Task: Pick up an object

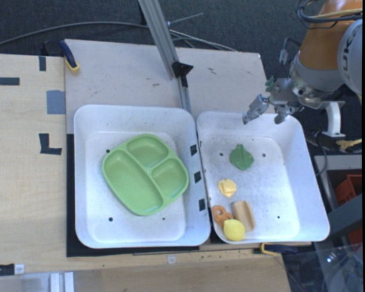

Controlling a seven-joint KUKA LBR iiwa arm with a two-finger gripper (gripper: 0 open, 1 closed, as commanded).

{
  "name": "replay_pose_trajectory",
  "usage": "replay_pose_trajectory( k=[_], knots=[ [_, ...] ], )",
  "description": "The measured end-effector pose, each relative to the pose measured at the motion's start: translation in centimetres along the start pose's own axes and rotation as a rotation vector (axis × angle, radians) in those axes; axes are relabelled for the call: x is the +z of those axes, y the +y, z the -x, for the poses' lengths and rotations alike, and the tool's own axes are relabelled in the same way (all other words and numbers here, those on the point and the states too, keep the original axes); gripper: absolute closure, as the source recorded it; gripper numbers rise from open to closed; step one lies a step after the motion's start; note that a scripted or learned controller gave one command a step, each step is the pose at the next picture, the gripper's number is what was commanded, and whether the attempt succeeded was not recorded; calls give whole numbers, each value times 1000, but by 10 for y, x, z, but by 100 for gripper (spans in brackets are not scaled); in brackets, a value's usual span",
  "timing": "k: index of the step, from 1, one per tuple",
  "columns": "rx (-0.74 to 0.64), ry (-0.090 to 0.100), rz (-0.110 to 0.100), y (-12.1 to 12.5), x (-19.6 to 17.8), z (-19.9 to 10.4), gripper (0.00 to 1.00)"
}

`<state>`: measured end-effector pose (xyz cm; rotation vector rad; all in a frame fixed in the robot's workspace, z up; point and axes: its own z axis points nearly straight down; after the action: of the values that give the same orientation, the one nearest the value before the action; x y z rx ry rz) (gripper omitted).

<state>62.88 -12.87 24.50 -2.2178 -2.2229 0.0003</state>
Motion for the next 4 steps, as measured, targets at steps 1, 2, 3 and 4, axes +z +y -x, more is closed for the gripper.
replay_pose_trajectory(
  k=[1,2,3,4],
  knots=[
    [0,0,0,0,0,0,0],
    [1,-1,-7,-3,64,3,0],
    [1,-1,-7,-12,127,1,0],
    [0,-3,-1,-12,158,1,0]
  ],
)
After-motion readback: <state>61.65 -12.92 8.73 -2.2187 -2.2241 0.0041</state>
